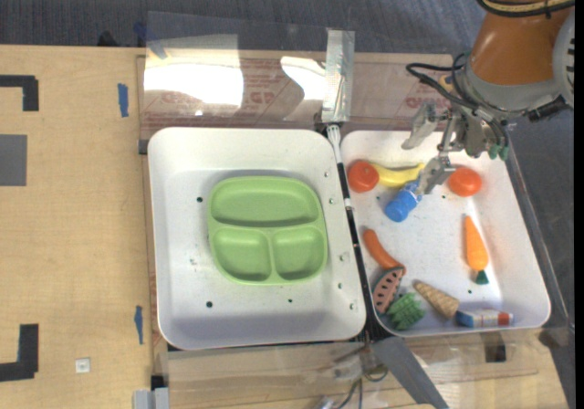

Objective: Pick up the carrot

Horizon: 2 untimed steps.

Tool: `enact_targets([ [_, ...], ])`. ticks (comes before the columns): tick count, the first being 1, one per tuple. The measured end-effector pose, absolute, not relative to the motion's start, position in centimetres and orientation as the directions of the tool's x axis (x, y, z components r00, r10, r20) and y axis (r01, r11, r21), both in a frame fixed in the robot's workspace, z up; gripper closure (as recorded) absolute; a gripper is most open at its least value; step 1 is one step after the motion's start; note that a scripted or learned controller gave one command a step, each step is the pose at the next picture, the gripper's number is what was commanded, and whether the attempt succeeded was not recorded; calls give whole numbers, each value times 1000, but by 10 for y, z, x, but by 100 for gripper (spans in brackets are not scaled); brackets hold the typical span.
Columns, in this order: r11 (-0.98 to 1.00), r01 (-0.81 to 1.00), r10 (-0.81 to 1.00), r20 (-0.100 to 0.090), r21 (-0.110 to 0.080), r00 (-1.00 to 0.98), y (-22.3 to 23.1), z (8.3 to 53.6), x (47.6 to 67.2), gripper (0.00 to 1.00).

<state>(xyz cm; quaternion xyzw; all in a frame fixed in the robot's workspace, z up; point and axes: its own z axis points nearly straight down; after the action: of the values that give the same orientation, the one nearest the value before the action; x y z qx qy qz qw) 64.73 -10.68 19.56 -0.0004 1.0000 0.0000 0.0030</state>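
Hanging over the far end of the right bin [534, 243], the gripper [436, 163] has its two metal fingers spread apart with nothing between them; the tips sit just above the banana [399, 175] and the blue cup [400, 204]. Behind it rises the arm's orange band [516, 24].

With the carrot [474, 243] as the reference: it lies on the bin floor, orange body pointing away from the camera and green top toward the near edge, untouched and well apart from the gripper, which is up and to its left. An orange fruit [466, 182] sits just beyond its tip. Another orange ball [362, 175] lies far to its upper left, next to the banana. A red sausage [382, 249] lies to its left, a watermelon slice [388, 288] and green broccoli [405, 309] to its lower left, and an ice-cream cone [436, 298] and a marker [482, 317] just below it.

The left bin [173, 243], far left of the carrot, holds a green divided plate [266, 228].
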Motion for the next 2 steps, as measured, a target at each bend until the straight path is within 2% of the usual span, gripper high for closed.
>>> enact_targets([
  [1,990,-144,-144,-3,-1,-990,-170,179,611,0],
  [2,987,-161,-161,-12,-4,-987,-208,98,589,0],
])
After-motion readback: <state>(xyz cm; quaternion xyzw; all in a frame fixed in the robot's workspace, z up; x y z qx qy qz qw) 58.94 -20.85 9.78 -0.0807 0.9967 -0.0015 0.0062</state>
